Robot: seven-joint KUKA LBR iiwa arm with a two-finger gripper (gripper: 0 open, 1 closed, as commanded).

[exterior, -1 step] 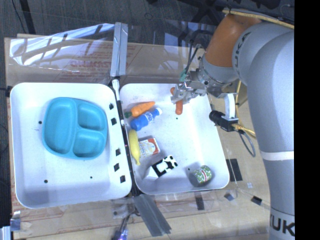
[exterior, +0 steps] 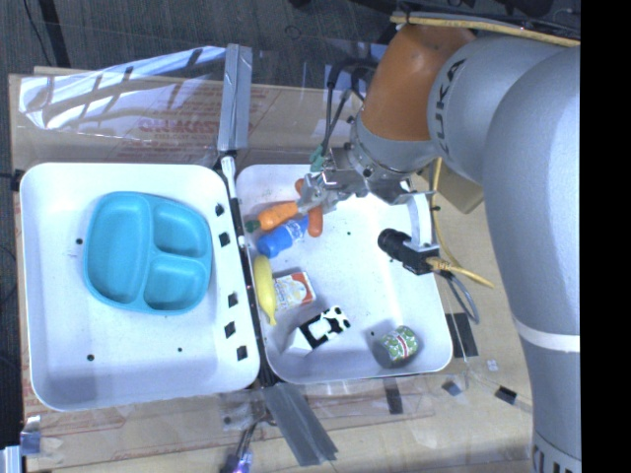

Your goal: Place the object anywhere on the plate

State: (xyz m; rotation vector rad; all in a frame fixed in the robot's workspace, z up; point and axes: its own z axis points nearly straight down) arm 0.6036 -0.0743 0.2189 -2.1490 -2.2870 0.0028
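Right bin (exterior: 434, 348): orange carrot (exterior: 279, 212) beside blue bottle (exterior: 280, 236); gripper (exterior: 317, 187) just above (finger state indeterminable). Small carton (exterior: 293, 289), printing illegible. Left bin: blue plate (exterior: 148, 250). Arm (exterior: 513, 106) lettering partly hidden, perhaps "KUKA".

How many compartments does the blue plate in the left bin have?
3. The blue plate has one long compartment along its left side, one at upper right and one at lower right. It lies whole in the left bin, nothing covering it.

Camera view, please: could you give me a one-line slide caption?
Arm's pincer over the carrots in the right bin; blue plate waits in the left bin.
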